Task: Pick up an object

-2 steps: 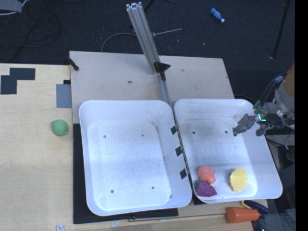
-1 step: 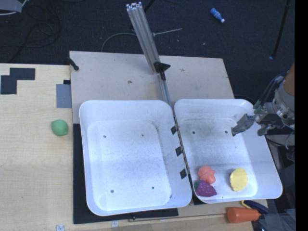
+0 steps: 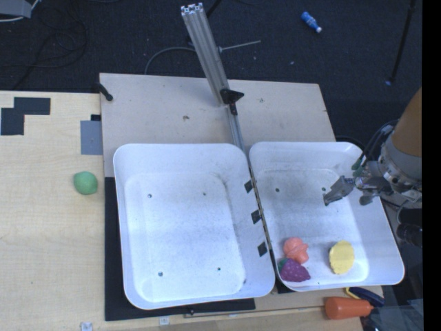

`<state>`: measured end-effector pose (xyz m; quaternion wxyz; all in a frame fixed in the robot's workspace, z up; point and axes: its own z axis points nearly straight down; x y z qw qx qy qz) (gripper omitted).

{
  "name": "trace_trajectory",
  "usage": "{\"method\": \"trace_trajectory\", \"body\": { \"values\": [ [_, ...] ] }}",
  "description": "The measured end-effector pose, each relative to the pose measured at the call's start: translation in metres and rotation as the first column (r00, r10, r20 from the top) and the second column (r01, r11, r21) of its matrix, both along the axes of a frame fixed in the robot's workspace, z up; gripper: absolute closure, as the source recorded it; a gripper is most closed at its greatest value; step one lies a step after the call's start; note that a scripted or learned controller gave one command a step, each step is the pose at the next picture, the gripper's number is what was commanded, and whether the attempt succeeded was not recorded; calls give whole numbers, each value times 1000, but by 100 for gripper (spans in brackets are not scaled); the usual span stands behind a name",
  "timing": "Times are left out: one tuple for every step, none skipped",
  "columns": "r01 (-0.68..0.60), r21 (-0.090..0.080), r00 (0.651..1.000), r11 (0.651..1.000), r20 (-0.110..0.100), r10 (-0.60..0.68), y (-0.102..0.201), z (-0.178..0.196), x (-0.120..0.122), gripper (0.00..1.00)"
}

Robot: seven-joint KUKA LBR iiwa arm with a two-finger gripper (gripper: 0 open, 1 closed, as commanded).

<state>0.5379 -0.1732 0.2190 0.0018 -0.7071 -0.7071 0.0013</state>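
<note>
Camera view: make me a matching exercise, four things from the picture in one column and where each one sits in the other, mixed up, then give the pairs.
Things:
1. green ball
2. yellow object
3. purple object
4. orange tool

Places:
A. right bin, front, beside the pink-orange object
B. bench, left of both bins
C. bench, in front of the right bin
D. right bin, front right corner

Pairs: 1-B, 2-D, 3-A, 4-C

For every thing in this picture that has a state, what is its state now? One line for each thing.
gripper: over the right bin, nothing seen between its fingers.
yellow toy: lying in the right bin, untouched.
orange toy: lying in the right bin, touching the purple one.
purple grape toy: lying in the right bin.
left bin: flat on the bench.
green ball: resting on the bench, outside the bins.
</note>
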Motion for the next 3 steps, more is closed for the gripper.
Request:
{"method": "trace_trajectory", "body": {
  "values": [
    [0, 0, 1000, 1000, -1, 0, -5, -61, -1, 0],
    [0, 0, 1000, 1000, 0, 0, -13, -113, -9, 0],
    [2, -1, 1000, 1000, 4, -2, -14, -100, -8, 100]
  ]
}}
